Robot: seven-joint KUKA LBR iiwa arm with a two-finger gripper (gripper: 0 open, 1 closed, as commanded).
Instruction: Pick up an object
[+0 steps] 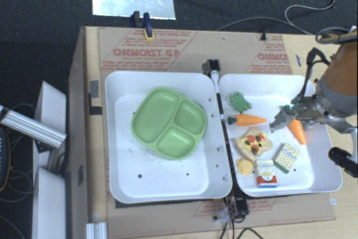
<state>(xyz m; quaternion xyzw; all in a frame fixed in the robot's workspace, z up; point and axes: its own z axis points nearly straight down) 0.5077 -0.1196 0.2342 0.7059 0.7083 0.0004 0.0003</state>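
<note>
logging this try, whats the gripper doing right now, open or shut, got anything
gripper: in the right bin, next to the small orange carrot; open or shut cannot be told, and nothing is seen between its fingers.

The arm (341,78) is cut off by the right edge, so just its wrist end shows. The gripper (279,120) is blurred, and whether its fingers stand apart or together cannot be told. The top of the orange carrot (298,132) beside it lies under the gripper's body. The printing on the small red and white carton (266,173) is too small to read. The rail (31,127) at the left runs off the left edge.
</note>
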